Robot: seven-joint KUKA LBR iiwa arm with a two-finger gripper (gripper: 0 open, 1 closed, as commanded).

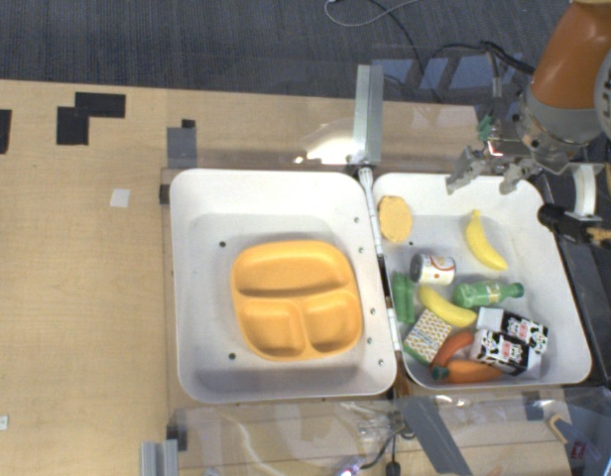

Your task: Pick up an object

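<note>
My gripper (487,177) hangs above the far edge of the right bin (563,266), its two fingers spread apart with nothing between them. Below it in that bin lie a yellow banana (483,242), a round tan cookie (395,218), a small can (433,268), a green bottle (487,293), a second banana (445,306), a black-and-white carton (511,340), a carrot (471,370) and a small checkered box (427,336). The left bin (201,266) holds a yellow divided tray (294,298).
A metal divider post (369,112) rises between the bins at the back. Cables (415,38) trail across the dark floor behind the bench. The wooden benchtop (77,296) stretches out to the left of the bins.
</note>
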